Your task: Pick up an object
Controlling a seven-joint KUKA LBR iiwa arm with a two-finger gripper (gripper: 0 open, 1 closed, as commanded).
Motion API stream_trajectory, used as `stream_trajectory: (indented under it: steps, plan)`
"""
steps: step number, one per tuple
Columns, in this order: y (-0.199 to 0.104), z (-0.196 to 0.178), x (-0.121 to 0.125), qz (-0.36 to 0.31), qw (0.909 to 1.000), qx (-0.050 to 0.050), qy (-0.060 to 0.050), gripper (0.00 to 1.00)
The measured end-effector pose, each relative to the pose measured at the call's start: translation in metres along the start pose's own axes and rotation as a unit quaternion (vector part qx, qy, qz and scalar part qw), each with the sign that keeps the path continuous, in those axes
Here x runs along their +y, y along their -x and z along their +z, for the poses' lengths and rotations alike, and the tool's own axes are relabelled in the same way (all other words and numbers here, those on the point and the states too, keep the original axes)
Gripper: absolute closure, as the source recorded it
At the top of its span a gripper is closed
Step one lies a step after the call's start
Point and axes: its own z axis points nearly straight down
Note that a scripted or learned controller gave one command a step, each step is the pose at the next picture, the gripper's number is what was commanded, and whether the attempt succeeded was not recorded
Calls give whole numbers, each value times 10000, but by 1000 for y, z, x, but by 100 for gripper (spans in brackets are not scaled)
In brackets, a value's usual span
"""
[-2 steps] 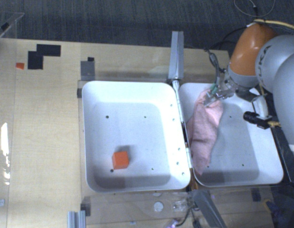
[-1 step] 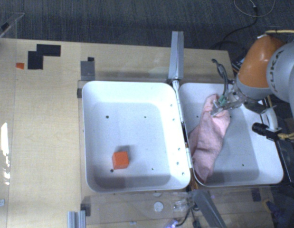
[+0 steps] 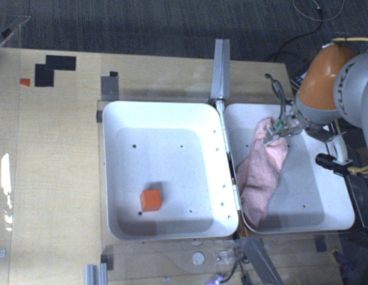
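My claw (image 3: 277,130) sits at the top end of the pink cloth (image 3: 264,171), which drapes down the right bin (image 3: 326,218) beside its left wall. I seem to be pinching a fold, though the view is poor. I should lift slowly and straight, letting the fabric trail free.

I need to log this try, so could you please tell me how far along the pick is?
Done: the gripper has reached the pink cloth in the right bin and sits at its top end. In hand: the cloth looks pinched and drawn up there, but most of it lies in the bin. Left: lifting it clear. The orange block lies untouched in the left bin.
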Motion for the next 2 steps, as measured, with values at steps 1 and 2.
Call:
stream_trajectory:
  steps: [1,2]
  plan:
    - [0,0,0,0,10000,0,0,0]
    - [17,0,-8,1117,9937,5,-1,0]
